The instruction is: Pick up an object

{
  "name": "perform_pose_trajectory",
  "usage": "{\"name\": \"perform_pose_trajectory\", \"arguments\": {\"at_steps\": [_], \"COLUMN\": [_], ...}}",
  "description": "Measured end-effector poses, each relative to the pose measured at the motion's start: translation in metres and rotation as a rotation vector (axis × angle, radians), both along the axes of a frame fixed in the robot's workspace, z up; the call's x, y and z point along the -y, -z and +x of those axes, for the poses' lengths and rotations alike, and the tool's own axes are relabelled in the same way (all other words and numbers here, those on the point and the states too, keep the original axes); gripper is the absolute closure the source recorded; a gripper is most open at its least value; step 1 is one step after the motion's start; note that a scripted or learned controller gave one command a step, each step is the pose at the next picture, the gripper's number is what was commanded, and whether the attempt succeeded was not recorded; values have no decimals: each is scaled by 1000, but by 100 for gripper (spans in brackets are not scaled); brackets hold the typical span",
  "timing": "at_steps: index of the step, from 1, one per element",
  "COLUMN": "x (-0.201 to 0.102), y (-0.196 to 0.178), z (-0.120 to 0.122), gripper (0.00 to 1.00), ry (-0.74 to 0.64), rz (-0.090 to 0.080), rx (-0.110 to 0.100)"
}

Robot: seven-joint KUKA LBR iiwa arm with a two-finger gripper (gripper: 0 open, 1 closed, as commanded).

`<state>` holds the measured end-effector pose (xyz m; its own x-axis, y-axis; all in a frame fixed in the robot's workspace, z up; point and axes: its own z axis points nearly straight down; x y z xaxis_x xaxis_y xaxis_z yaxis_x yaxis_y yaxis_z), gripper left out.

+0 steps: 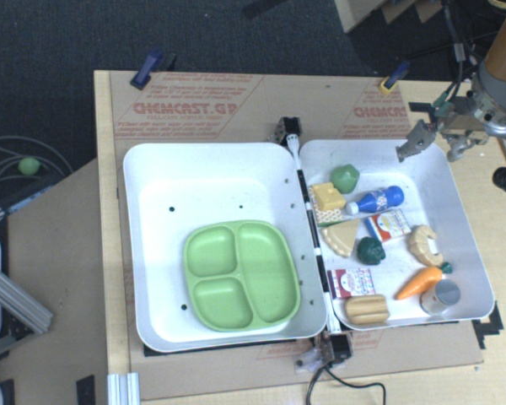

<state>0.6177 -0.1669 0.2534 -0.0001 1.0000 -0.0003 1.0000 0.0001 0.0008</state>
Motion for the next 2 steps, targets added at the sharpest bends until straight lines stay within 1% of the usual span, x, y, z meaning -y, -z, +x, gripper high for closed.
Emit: {"name": "perform_pose_trajectory", "arguments": {"at_steps": [1,2], "x": [-6,-21], "y": [117,165], "z": [-43,-74], "gripper": [0,0], "ry": [0,0], "rz": [1,-3], "rx": [-3,10]}}
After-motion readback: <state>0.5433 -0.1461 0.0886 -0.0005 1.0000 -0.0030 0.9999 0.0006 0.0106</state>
